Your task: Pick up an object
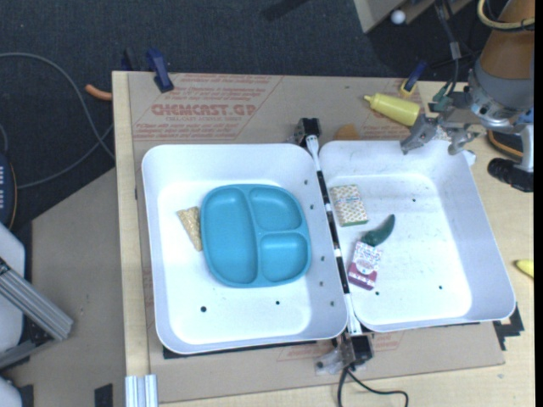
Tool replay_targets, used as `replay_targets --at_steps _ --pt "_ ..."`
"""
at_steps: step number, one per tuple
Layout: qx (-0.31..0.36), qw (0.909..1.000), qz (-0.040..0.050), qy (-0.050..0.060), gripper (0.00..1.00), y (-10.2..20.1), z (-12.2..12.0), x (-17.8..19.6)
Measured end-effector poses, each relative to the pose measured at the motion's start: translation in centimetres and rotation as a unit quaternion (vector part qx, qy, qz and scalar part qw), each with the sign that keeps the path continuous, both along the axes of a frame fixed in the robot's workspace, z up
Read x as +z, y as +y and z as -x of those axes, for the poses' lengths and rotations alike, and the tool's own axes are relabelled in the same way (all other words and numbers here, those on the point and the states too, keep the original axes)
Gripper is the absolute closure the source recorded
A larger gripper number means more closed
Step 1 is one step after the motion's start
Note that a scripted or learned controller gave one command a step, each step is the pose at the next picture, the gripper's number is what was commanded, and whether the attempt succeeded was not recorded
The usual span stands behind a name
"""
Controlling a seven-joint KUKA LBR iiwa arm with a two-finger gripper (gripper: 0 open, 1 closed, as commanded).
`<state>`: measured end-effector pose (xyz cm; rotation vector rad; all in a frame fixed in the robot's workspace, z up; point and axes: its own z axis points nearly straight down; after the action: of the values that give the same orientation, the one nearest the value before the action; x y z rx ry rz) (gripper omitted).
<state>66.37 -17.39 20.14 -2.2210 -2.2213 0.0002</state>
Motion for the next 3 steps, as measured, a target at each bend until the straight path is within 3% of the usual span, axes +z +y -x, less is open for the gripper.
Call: replay_targets --at_steps 1,2,3 --pt "0.001 1.0000 -0.0004 0.001 0.00 4.3 2.3 -9.0" --pt "0.000 1.0000 0.0008 -0.002 0.00 4.6 6.6 -11.2" --pt "-0.001 1.0000 -0.0004 0.001 0.00 6.9 10.1 -11.7"
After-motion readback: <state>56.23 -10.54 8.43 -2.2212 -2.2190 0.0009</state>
